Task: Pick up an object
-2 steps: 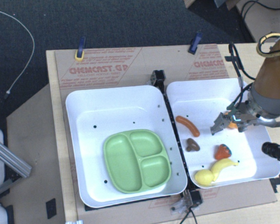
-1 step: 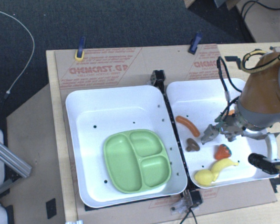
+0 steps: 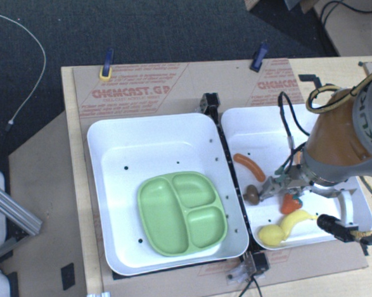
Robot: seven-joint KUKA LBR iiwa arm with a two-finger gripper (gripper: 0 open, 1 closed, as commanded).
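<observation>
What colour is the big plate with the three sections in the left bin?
The plate is light green, seen plainly in the camera view.

Robotics lab: clamped bench, white bins, trailing cables.

Glossy white plastic bins, matt green plastic tray
</observation>
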